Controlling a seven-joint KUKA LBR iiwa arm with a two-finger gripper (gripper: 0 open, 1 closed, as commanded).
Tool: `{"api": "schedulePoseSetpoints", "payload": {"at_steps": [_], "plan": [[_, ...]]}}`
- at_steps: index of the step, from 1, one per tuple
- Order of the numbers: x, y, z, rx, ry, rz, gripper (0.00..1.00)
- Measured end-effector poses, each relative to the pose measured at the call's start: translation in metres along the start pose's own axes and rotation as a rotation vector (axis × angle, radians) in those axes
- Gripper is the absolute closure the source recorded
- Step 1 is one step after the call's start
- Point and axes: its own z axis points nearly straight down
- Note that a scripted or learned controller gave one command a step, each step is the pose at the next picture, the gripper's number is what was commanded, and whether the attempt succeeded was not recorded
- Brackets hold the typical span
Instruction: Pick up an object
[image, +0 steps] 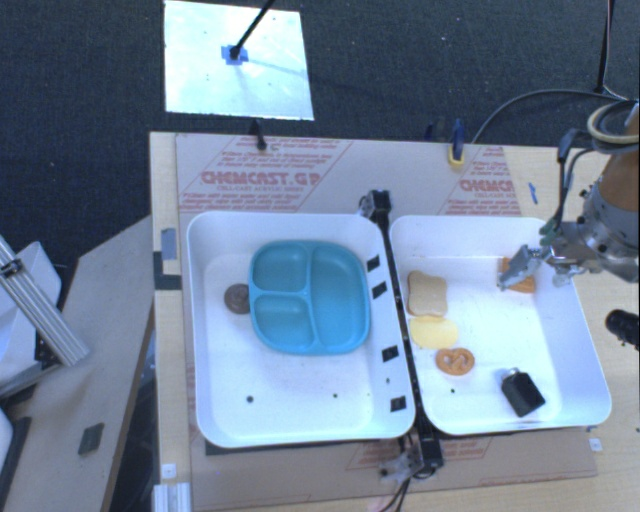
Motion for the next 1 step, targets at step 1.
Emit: {"api": "schedulePoseSetpoints", "payload": {"at_steps": [1], "plan": [[0.0003,0.0023,-0.0058,-0.011,-0.002,-0.003,0.00]]}}
